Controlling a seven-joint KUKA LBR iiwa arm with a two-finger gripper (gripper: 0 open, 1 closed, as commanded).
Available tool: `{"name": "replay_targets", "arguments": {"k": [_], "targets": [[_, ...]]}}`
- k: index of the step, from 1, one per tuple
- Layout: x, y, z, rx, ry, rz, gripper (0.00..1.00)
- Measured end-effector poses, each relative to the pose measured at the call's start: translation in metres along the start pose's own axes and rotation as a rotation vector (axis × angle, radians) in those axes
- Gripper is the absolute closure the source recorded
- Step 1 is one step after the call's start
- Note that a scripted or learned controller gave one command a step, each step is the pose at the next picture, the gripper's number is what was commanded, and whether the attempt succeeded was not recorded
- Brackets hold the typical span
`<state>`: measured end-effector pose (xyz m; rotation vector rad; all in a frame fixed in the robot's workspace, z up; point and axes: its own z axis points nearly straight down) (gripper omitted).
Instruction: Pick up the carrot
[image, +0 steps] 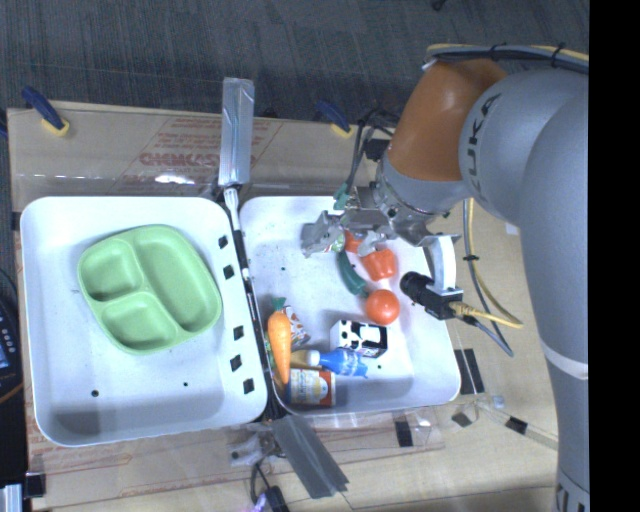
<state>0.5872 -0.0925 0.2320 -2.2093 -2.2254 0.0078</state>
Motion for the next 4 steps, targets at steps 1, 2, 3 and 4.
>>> {"name": "replay_targets", "arguments": {"k": [1, 2, 3, 4], "targets": [[0.055, -0.075, 0.025, 0.0, -0.001, -0.133, 0.0], [0.075, -0.095, 0.043, -0.001, -0.001, -0.265, 0.0], [0.076, -0.094, 0.035, 0.002, -0.002, -0.27, 1.0], [0.076, -0.094, 0.035, 0.001, -0.002, -0.27, 0.0]]}}
